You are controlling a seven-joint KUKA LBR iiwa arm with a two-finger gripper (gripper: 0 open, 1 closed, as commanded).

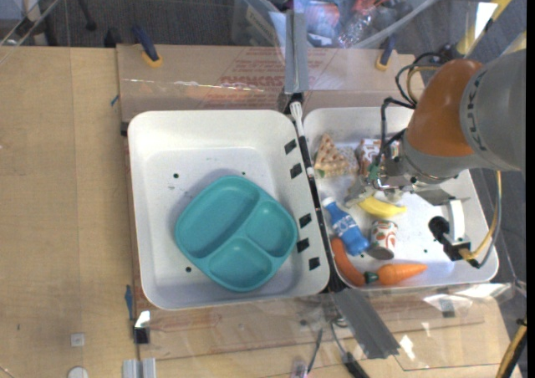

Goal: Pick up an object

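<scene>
Arm lowered over the right bin [481, 201] on the desk. The claw [386, 186] sits just above the banana [383, 208], near the bin's centre; whether it is released or clenched cannot be told. A carrot [399, 272] lies by the near edge, a blue packet [345, 227] near the divider. Recommended: descend squarely over the banana, clear of neighbouring items, then close.

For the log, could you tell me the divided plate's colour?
Teal; the divided plate shows plainly in the camera view.
</scene>
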